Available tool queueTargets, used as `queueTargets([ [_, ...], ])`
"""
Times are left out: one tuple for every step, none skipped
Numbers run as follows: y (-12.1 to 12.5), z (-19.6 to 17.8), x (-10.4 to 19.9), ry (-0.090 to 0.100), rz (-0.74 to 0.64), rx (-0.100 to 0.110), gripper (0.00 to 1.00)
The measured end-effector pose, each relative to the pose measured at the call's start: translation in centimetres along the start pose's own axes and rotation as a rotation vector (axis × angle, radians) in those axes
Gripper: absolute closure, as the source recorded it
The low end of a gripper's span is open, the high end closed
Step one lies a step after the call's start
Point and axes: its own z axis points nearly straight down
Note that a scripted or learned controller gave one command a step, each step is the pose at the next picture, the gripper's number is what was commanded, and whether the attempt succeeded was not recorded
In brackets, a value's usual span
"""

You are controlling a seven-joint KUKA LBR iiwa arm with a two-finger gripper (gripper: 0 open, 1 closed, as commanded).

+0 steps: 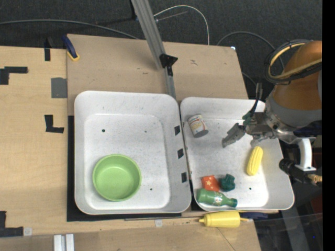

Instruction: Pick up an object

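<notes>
Risks a miss or a push: green bottle (216, 198), orange piece (210, 182) and dark green piece (227, 181) crowded at the right bin (277, 200) front edge. Farther back, yellow corn (254, 160) just below the gripper (234, 135), small can (197, 125) to its left. Fingers look spread, clamped on nothing.

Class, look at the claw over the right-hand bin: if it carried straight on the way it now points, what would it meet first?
Probably the small can: the claw points toward the picture's left, roughly at it. Depth is unclear, so it might touch the right bin floor first.
</notes>
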Motion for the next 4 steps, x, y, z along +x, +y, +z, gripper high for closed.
queueTargets([
  [0.0,0.0,0.0,0.0,0.0,0.0,0.0],
  [0.0,6.4,-0.1,0.0,0.002,0.007,0.0],
  [0.1,12.4,-0.9,0.0,0.003,0.006,0.0],
  [0.1,15.0,-0.9,-0.002,0.002,-0.002,0.0],
])
